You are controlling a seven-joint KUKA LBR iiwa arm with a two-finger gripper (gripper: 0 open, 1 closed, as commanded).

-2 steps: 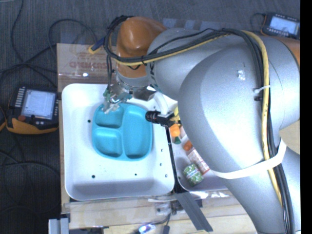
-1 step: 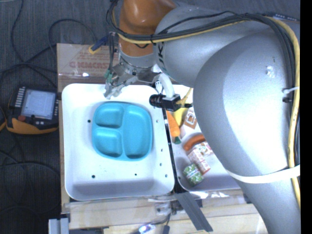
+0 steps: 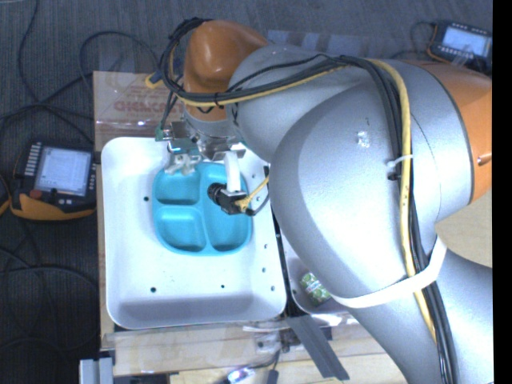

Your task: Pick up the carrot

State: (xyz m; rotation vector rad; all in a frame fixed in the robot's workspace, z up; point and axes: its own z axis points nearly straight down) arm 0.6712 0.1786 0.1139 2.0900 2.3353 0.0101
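Gripper (image 3: 196, 152) sits low over far edge of blue tray (image 3: 188, 222) in left bin (image 3: 132, 294) | grip: I cannot tell | carrot: I cannot spot it | risk: I grab nothing, or bump the tray.

Overhead slanted view onto bins (image 3: 128, 294)

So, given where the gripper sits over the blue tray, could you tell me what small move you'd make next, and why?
I'd probably lift the gripper a little and look again. It hangs over the back edge of the blue tray in the left bin, and I can't make out a carrot near it, so closing there seems premature.
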